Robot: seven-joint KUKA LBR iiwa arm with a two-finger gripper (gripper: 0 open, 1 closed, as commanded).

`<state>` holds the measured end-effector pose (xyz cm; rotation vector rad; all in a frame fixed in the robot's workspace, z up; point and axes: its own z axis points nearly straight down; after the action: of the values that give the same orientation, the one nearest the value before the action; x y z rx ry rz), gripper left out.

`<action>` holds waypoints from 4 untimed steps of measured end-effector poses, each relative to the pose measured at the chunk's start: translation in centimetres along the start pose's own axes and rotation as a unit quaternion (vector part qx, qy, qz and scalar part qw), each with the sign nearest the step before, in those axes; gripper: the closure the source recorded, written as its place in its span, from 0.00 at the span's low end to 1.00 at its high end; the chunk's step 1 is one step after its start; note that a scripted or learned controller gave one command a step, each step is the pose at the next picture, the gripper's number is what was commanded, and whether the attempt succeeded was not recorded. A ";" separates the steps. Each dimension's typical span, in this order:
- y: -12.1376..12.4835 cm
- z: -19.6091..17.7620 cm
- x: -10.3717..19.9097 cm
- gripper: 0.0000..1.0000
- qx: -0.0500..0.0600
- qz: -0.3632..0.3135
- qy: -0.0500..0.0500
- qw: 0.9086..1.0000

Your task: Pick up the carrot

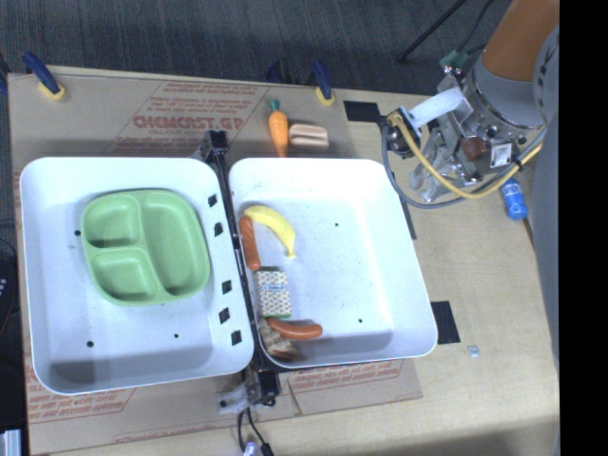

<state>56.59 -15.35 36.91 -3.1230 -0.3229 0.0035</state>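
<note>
The gripper hangs off to the right of the bins, past the far right corner of the right bin, tangled in among yellow cable and metal fittings; I cannot tell how it is set, and nothing can be made out in its hold. Above it the arm's orange band runs up toward the top right.

The carrot lies outside both bins, on the cardboard sheet just beyond the far rim of the right bin, near the seam where the two bins meet. Its green top points away from the bins. Just beside it to the right sits a small tan and brown block, well apart from the gripper.

In the right bin, a banana lies near the left wall, with a reddish sausage beside it, a patterned packet below those, and another sausage near the front corner. The left bin holds a green divided plate.

The cardboard carries red printing and is pinned to the bench by blue clamps along its far edge. Black tape squares mark the pale bench top. Beyond the bench the floor is dark grey carpet.
</note>
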 end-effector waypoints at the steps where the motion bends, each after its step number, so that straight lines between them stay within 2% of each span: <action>1: -6.1 0.6 -6.3 1.00 0.001 -0.045 -0.001 0.999; 2: -0.8 -3.7 -9.0 1.00 0.000 0.001 0.000 1.000; 3: -6.3 8.3 -7.9 1.00 0.001 -0.051 -0.002 0.999; 4: -1.5 0.9 -8.8 1.00 0.000 -0.116 0.000 0.993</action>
<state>47.64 -15.69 36.01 -3.0650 -0.6821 0.0041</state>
